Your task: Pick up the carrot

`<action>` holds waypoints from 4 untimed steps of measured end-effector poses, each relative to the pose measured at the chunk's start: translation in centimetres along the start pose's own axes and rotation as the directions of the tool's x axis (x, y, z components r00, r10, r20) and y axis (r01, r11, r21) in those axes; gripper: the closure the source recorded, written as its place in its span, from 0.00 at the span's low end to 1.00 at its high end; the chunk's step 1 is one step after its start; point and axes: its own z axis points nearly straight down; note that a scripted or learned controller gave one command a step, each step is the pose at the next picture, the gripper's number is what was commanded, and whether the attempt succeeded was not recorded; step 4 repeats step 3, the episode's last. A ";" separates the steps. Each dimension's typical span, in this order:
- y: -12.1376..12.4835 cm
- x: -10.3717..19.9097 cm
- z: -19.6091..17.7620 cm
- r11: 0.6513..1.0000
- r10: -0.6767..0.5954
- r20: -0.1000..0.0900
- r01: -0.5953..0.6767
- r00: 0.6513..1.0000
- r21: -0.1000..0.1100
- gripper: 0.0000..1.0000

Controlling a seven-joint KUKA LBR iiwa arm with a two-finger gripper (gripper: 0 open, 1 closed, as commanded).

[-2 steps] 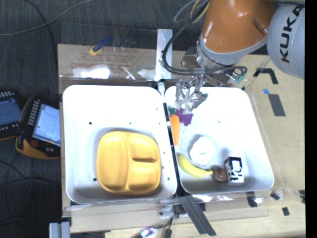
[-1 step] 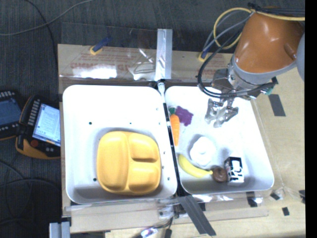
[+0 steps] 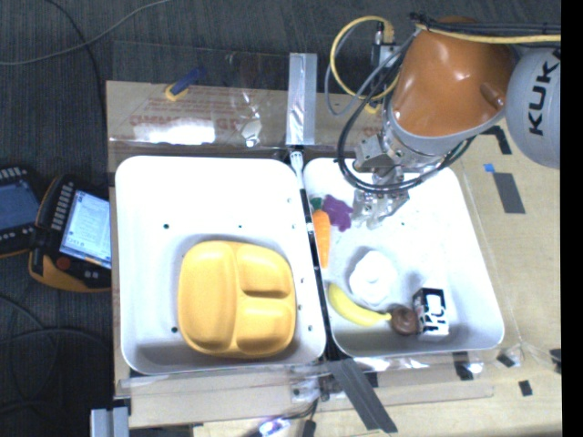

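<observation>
Lying along the left wall of the right bin [image 3: 474,244], the carrot [image 3: 321,232] sits beside a purple piece [image 3: 338,212]. Near it, toward the bin's far edge, hangs the claw [image 3: 375,204]; its grip state cannot be told.

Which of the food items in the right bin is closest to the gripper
The purple item, just left of the gripper. The carrot lies beyond it against the bin's left wall, and the banana sits farther off near the front.
</observation>
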 end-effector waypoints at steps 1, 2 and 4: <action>3.9 0.5 3.0 0.962 -0.273 -0.001 0.273 0.962 -0.003 1.00; 1.6 -4.1 0.2 0.809 -0.587 0.003 0.587 0.809 -0.001 1.00; 1.4 -6.5 -2.0 0.596 -0.803 0.005 0.803 0.596 -0.001 1.00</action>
